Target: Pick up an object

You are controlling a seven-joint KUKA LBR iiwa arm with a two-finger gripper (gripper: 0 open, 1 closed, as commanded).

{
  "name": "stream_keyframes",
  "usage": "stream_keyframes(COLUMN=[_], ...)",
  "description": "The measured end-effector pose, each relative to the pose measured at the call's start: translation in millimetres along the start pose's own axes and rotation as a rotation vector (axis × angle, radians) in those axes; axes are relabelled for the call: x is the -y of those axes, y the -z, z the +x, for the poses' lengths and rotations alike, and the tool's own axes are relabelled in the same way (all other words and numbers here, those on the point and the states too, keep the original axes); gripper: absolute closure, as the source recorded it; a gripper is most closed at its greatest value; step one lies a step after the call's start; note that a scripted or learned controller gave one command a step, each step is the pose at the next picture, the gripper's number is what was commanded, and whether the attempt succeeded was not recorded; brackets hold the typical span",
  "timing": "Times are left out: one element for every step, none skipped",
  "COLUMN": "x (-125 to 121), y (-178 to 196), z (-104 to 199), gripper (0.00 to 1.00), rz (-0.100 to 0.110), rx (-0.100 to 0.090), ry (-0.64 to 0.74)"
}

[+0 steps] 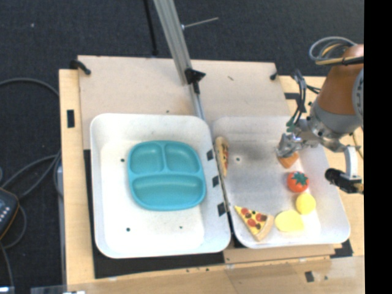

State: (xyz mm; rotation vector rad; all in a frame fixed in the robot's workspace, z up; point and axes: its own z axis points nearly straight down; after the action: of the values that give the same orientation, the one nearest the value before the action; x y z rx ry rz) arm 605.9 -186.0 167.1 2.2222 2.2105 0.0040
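Note:
In the right bin point(257, 164) my gripper point(288, 150) hangs near the back right, pointing down. Directly under its tip sits a small orange object point(286, 161), touching or nearly touching it. A red tomato with a green top point(298, 182) lies just in front of that. Closer to the front lie a yellow lemon point(305, 203), a flat yellow piece point(289, 222) and a pizza slice point(254, 220). A long brown bread-like item point(222, 155) rests against the bin's left wall.
The left bin point(110, 225) holds a teal divided plate point(166, 175) at its middle. A slanted metal pole point(177, 41) rises from behind the bins. The arm's grey and orange body point(340, 103) overhangs the right bin's back right corner.

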Motion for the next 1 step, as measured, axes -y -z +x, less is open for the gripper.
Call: stream_keyframes(x=[4.4], y=[60.3], z=[-7.9], gripper=[1.0], rz=[-0.001], rx=[0.0], ry=[0.001])
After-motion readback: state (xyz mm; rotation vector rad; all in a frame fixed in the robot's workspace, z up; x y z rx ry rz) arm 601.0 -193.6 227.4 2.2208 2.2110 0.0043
